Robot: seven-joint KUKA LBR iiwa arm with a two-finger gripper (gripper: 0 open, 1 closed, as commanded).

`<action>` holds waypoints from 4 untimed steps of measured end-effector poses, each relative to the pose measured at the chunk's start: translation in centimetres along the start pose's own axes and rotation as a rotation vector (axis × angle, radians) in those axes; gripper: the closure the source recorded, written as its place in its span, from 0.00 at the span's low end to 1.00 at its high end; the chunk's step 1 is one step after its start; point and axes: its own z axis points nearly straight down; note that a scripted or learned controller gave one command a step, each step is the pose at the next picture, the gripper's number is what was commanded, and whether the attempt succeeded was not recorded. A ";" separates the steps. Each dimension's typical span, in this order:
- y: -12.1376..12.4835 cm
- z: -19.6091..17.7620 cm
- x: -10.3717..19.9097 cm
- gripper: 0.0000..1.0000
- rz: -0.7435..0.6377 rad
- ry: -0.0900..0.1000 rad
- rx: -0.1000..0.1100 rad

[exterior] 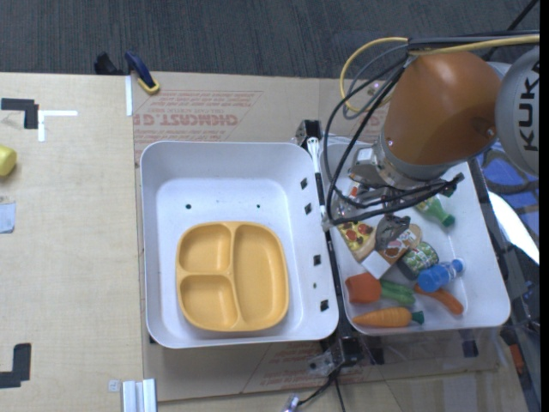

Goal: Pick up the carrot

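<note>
Over right white bin [489, 312], gripper [390, 230] state indiscernible; approach step; next descend onto near orange plastic carrot [383, 318].

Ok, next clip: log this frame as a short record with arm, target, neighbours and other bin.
arm: grey arm with orange band above the right white bin
target: orange toy carrot with green stem lying at the bin's near edge
neighbours: pizza slice toy, small blue bottle, green bottle
other bin: left white bin holds a yellow three-compartment plate
</note>
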 end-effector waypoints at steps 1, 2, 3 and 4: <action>5.6 0.0 -3.0 0.00 0.081 0.002 0.000; 4.2 0.0 -4.5 0.00 -0.091 0.000 0.001; 7.0 5.9 -7.5 0.00 -0.109 -0.005 0.004; 14.5 9.4 -10.9 0.00 0.043 0.001 0.002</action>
